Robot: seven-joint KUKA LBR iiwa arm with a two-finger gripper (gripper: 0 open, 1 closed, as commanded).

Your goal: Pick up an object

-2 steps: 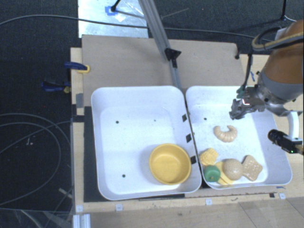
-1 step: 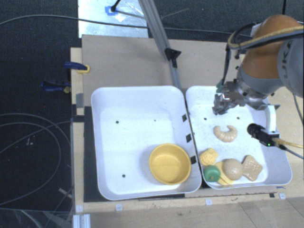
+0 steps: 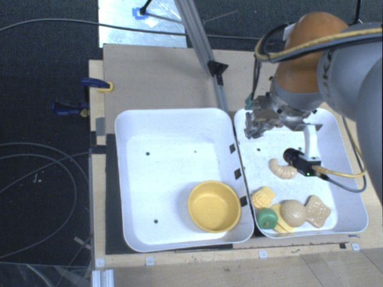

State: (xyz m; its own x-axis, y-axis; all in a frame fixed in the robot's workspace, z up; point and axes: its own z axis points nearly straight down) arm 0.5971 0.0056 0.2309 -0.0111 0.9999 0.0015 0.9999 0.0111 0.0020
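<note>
My gripper (image 3: pixel 256 126) hangs over the far left corner of the right bin (image 3: pixel 341 154), under the orange-banded wrist. Nothing shows in it. A pale croissant-shaped toy (image 3: pixel 282 170) lies in the middle of that bin, a short way nearer than the gripper. Along the bin's near edge sit a yellow corn piece (image 3: pixel 263 196), a green round toy (image 3: pixel 267 218), a beige ball-like toy (image 3: pixel 292 211) and a tan biscuit-shaped toy (image 3: pixel 318 211). A yellow bowl (image 3: pixel 214 205) stands in the left bin (image 3: pixel 161 142) at its near right corner.
A black sensor on a white bracket (image 3: pixel 302 155) with a yellow cable hangs beside the croissant toy. A slanted grey pole (image 3: pixel 200 37) crosses above the bins' far edge. Blue clamps (image 3: pixel 90 85) grip the bench's left side.
</note>
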